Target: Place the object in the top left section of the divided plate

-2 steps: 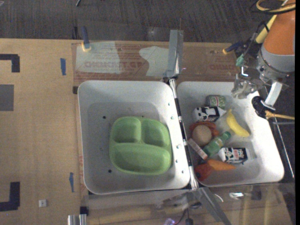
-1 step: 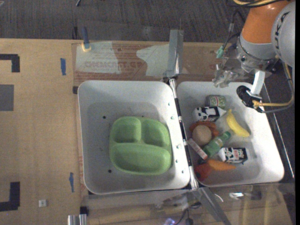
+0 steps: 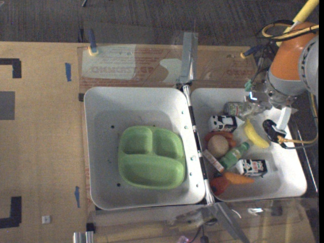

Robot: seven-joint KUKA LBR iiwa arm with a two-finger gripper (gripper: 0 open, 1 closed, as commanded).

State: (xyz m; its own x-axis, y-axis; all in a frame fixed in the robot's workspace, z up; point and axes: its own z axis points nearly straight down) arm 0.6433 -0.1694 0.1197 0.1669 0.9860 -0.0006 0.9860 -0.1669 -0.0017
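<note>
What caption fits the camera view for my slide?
Gripper hovers over right bin's cluttered items; green divided plate waits in left bin.

The divided plate (image 3: 152, 157) is showing pale green in the white left bin (image 3: 98, 110). Right of the plate, a banana (image 3: 255, 134) is showing yellow, a carrot (image 3: 238, 178) orange, a bottle (image 3: 234, 155) green, and two small cartons (image 3: 224, 122) are wearing black-and-white cow patches. The worktop (image 3: 40, 135) is showing tan with blue tape.

The arm (image 3: 298, 59) is cut off by the right edge, hiding a can (image 3: 238, 108) partly.
</note>
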